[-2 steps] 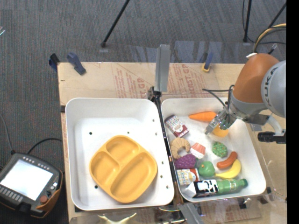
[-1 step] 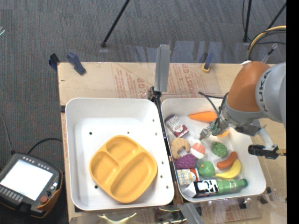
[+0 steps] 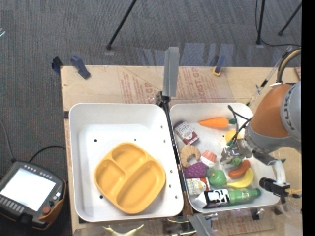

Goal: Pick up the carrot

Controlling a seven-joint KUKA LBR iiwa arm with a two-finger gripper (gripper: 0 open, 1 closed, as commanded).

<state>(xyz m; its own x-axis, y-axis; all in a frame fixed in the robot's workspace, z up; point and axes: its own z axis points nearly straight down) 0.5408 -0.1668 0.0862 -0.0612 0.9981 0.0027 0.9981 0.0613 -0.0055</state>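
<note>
The small orange plastic carrot with a green stalk (image 3: 217,123) lies on its side on the floor of the right-hand shallow white bin (image 3: 197,106), near that bin's far wall, clear of the other toys and with bare floor around it, which should make it an easy target. Measured from the carrot, the grey two-finger gripper (image 3: 231,154) hangs lower and a little to the right, down among the clutter and apart from the carrot; whether it is wide or closed I cannot tell, and nothing shows between it, so the pickup looks not yet begun. Nearer the front of the bin than the carrot sit a small red-and-white packet (image 3: 186,132), a tan ring-shaped pastry (image 3: 190,154), a purple bunch of grapes (image 3: 195,170), a green apple (image 3: 217,178), a yellow banana (image 3: 242,179) and a green bottle lying flat (image 3: 235,196). Far left of the carrot, the second white bin (image 3: 78,127) holds 1 yellow plate with 3 compartments (image 3: 130,177).
</note>
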